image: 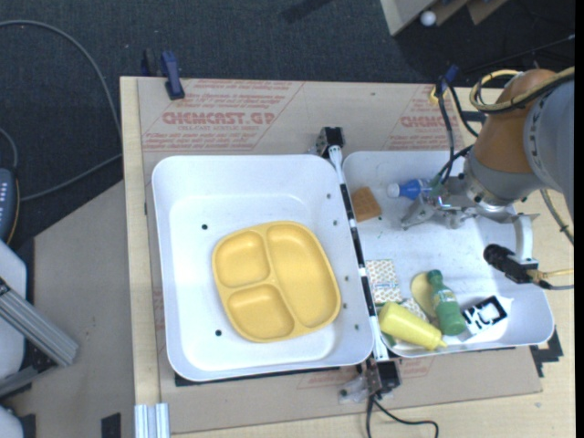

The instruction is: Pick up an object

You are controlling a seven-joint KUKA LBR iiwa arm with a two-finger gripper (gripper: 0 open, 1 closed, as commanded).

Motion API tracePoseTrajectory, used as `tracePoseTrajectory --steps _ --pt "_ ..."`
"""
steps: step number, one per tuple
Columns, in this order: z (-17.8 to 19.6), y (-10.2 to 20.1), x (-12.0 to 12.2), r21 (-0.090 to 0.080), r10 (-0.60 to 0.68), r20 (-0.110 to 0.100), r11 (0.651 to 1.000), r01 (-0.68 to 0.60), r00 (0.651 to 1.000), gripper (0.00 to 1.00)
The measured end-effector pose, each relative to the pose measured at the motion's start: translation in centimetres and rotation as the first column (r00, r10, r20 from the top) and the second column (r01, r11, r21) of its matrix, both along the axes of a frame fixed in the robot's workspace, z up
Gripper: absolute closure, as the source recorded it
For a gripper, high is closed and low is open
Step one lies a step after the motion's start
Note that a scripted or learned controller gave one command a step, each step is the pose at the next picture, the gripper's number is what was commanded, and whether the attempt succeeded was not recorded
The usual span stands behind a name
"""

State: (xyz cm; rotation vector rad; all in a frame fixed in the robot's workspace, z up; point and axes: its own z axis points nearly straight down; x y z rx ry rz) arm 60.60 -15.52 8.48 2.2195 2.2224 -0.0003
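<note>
Where the left bin (182, 245) sits on the tabletop (265, 108), a yellow divided tray (276, 281) lies inside. Right bin (538, 322): brown block (366, 203) far left; patterned packet (383, 279), yellow object (409, 327), green bottle (445, 304) near. End effector (436, 206) at far side beside a blue-capped item (409, 189); grip state unclear.

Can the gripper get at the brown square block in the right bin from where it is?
Probably yes. The brown square block lies alone by the right bin's left wall, nothing on it, and the gripper is close to its right. The wall may crowd one finger.
</note>
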Motion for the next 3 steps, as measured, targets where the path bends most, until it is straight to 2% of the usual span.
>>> tracePoseTrajectory --steps 1,2,3 --pt "-0.1 3.9 4.5 -0.002 -0.005 -0.011 1.000 0.005 1.000 0.00" --pt "-0.6 1.7 5.3 0.007 -0.007 -0.035 1.000 0.007 0.999 0.00" --pt "0.0 -1.1 -1.9 0.001 -0.001 -0.002 1.000 0.001 1.000 0.00"
